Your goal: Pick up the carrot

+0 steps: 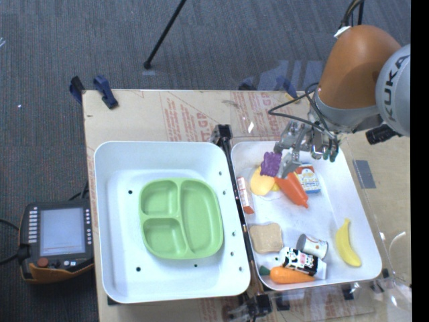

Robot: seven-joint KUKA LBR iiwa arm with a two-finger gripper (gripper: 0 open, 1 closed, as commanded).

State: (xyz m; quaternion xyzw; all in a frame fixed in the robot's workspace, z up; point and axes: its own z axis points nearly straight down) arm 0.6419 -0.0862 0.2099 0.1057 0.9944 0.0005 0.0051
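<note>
An orange carrot (pixel 292 189) lies slanted in the upper middle of the right bin (pixel 359 215), between a yellow fruit (pixel 261 183) and a small carton (pixel 309 179). My gripper (pixel 293 161) hangs right above the carrot's upper end, at or just over it. I cannot see whether the two touch. A second orange carrot-like piece (pixel 289 276) with a green tip lies at the bin's front edge.
Purple grapes (pixel 271 164) sit just left of the gripper. A bread slice (pixel 267 237), a can (pixel 312 245), a cow-patterned carton (pixel 301 261) and a banana (pixel 348 243) fill the bin's front half. The left bin (pixel 114 180) holds a green divided plate (pixel 181 218).
</note>
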